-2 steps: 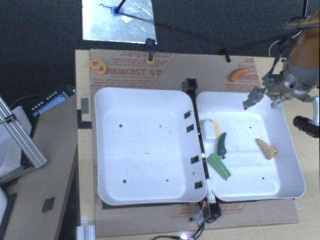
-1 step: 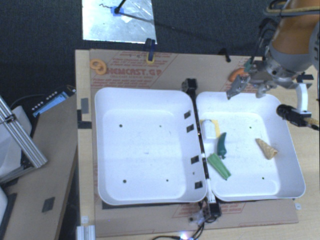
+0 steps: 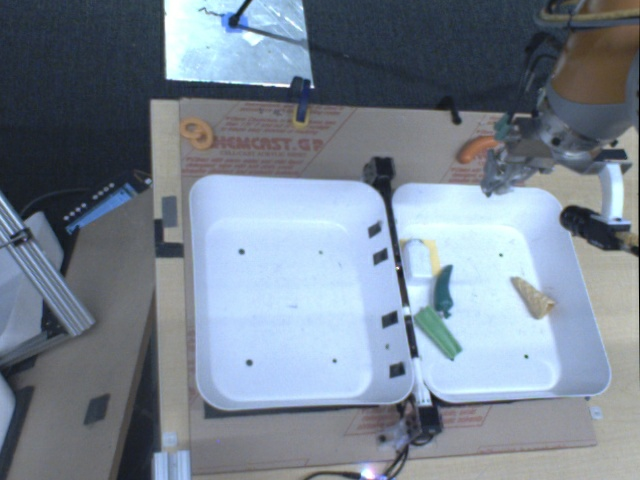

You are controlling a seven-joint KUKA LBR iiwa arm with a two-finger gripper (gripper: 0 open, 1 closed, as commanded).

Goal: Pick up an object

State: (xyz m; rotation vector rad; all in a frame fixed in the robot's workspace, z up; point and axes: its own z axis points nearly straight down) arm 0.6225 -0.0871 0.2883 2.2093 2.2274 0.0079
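Fingers (image 3: 497,181) hang over right bin's (image 3: 575,268) far rim, objects well apart

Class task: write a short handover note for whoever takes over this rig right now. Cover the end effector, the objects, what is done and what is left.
End effector: above the right bin's far rim, nothing seen held; open or shut unclear.
Objects, all in the right bin: yellow piece, teal piece and green piece near its left wall, tan cone further right.
Done: no pick yet.
Left: descend, grasp one object, lift.
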